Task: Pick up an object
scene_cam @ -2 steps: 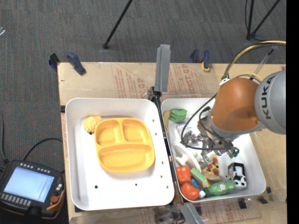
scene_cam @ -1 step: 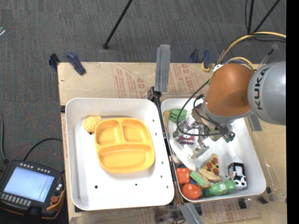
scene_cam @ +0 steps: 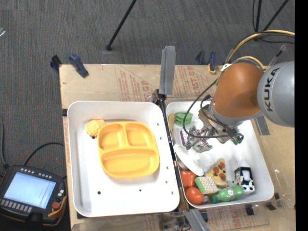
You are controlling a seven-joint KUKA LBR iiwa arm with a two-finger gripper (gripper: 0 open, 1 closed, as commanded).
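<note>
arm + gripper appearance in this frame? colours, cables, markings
The arm is grey with black KUKA lettering and a rounded orange band above the wrist. Yellow and black cables loop over it. The gripper is a metallic cluster with thin dark wires around it.

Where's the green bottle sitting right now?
In the camera view, the green bottle lies on its side at the near edge of the right bin, between the red tomatoes on its left and the black-and-white cow toy on its right.

Even, bright overhead light, soft shadows, mild glare on white bins (scene_cam: 77,129), perhaps slightly soft focus.
</note>
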